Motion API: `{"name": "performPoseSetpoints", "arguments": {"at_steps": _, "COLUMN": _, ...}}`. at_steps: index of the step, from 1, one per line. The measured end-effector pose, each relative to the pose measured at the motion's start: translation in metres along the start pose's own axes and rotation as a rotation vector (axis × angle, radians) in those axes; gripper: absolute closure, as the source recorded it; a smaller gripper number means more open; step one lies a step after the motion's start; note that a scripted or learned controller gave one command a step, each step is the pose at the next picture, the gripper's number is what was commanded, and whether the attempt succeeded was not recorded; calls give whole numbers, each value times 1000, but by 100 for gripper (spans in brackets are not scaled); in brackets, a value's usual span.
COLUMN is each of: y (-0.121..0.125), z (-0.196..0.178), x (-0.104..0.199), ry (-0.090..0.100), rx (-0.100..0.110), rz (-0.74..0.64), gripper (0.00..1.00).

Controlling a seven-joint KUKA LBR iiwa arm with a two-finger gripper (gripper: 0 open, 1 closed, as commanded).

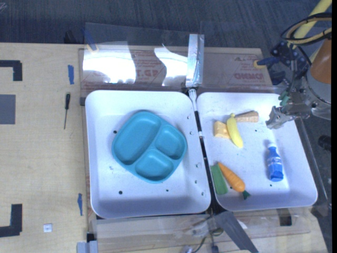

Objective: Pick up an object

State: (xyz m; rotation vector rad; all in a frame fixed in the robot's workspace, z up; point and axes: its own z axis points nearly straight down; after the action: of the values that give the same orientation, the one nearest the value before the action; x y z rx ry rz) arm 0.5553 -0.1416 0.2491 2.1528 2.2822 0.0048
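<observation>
The right bin (pixel 295 191) holds several small items. A yellow banana (pixel 235 132) lies beside a yellow cheese block (pixel 220 129) and a tan bread piece (pixel 247 117) near the bin's back left. Toward the right lies a blue bottle (pixel 274 164). An orange carrot (pixel 232 177) and a green vegetable (pixel 218 179) rest at the front left. My gripper (pixel 277 117) hangs over the bin's back right part, above and apart from the bottle and right of the bread. Nothing shows in its grasp.
A blue divided plate (pixel 150 146) lies in the left bin (pixel 100 183). A clear plastic sheet and a metal post (pixel 194 59) stand behind the bins. Cables (pixel 295 33) and the arm crowd the back right corner.
</observation>
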Motion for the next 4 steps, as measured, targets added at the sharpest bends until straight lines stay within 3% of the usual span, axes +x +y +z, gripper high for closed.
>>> {"name": "performPoseSetpoints", "arguments": {"at_steps": 1, "y": -1, "z": 2, "x": 0, "ry": 1, "rx": 3, "rz": 1, "gripper": 0}}
{"name": "performPoseSetpoints", "arguments": {"at_steps": 2, "y": 42, "z": 109, "x": 49, "ry": 4, "rx": 16, "rz": 49, "gripper": 0}}
{"name": "performPoseSetpoints", "arguments": {"at_steps": 3, "y": 70, "z": 154, "x": 31, "ry": -4, "rx": -12, "rz": 28, "gripper": 0}}
{"name": "performPoseSetpoints", "arguments": {"at_steps": 4, "y": 72, "z": 143, "x": 32, "ry": -4, "rx": -17, "rz": 26, "gripper": 100}}
